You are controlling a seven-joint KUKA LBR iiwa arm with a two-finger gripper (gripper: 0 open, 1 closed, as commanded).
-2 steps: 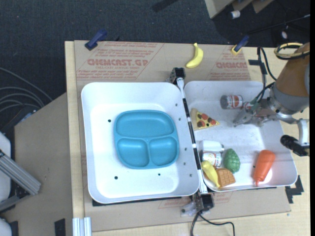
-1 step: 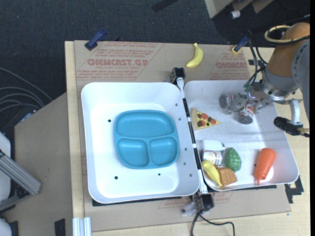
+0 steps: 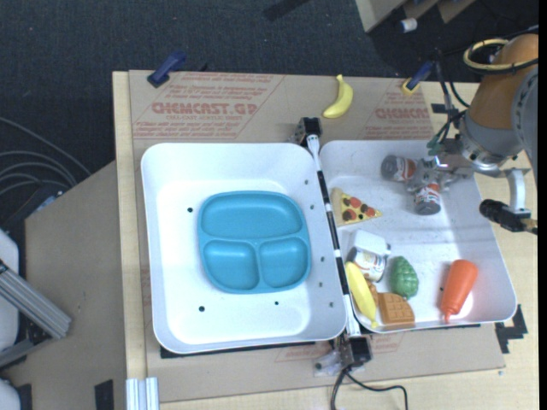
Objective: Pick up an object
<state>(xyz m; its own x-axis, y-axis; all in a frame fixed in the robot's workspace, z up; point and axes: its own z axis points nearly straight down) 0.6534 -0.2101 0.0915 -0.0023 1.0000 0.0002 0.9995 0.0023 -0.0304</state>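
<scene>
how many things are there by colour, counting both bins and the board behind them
Yellow: 2, banana on the board, banana in the right bin
Orange: 1, carrot
Green: 1, bumpy green fruit
Blue: 1, divided plate
Tan: 2, pizza slice, waffle
Silver: 2, can, can
White: 1, small jar
Total: 10

- my arm (image 3: 504, 101) cut off by right edge
- my gripper (image 3: 430, 178) blurred, fingers unreadable
- waffle (image 3: 395, 310) partly under banana (image 3: 361, 293)
- small jar (image 3: 369, 259) label too small to read

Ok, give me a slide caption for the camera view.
Arm's claw lowered over small cans in right bin; blue divided tray in left bin.
</scene>
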